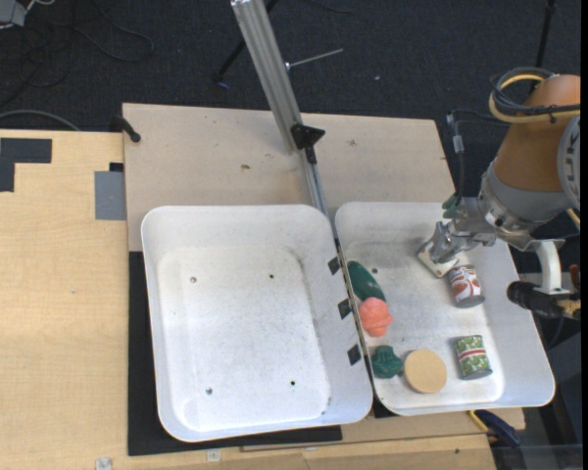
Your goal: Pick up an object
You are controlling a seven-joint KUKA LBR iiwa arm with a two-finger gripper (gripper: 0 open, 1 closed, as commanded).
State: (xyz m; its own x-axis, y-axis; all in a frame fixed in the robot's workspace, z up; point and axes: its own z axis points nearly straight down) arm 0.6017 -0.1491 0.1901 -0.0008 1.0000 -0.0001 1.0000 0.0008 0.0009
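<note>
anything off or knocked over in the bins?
Nothing spilled or damaged. The red-and-white can and the green can lie on their sides in the right bin, and the gripper sits just beside the red-and-white can.

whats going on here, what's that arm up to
A grey and orange robot arm reaches in from the right over the right bin. Its claw is low in the bin's upper part, just above a small red and white can; nothing is visibly held. Also in that bin lie a green can, a tan disc, an orange ball and two dark green objects along the left wall.
</note>
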